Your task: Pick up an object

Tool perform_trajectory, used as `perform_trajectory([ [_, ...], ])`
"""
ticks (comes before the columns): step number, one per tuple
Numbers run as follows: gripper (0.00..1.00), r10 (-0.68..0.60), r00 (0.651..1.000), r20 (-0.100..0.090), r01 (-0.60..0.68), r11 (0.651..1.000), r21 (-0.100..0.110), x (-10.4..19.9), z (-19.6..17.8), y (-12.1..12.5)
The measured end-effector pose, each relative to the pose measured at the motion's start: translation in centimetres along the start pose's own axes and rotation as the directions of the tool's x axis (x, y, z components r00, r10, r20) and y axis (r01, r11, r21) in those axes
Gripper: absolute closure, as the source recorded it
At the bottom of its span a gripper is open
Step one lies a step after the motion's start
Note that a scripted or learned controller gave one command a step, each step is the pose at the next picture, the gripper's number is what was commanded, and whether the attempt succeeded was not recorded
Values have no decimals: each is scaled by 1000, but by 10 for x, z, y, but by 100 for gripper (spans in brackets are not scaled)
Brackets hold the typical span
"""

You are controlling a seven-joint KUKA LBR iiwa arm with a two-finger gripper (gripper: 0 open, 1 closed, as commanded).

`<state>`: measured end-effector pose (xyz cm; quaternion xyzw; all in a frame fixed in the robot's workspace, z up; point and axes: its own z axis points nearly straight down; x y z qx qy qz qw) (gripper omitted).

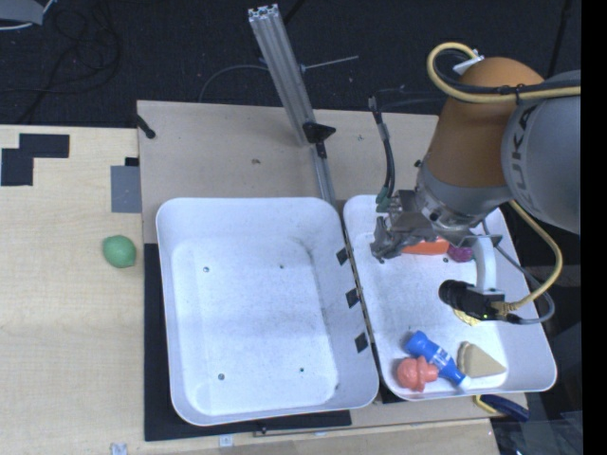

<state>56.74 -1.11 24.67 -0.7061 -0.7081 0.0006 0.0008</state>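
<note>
The grey arm with its orange band reaches in from the right, its claw (387, 245) low over the right shallow white bin (531, 373); just beside the claw lie a slim orange object (429, 248) and a small purple piece (461, 252); near that bin's front sit a blue cylinder (436, 353), a pink lump (413, 373) and a beige wedge (480, 360); the left shallow white bin (171, 254) adjoins it; a green ball (119, 251) rests on the wooden worktop (57, 349), well apart.
</note>
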Motion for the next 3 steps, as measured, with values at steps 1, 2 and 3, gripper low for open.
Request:
perform_trajectory([
  [1, 100, 0, 1000, 0, 0, 1000, -1, 51, -1, 31],
  [2, 100, 0, 1000, 1, 0, 1000, -1, 98, 2, 62],
  [3, 0, 1, 1000, 1, -1, 1000, -1, 98, 2, 62],
])
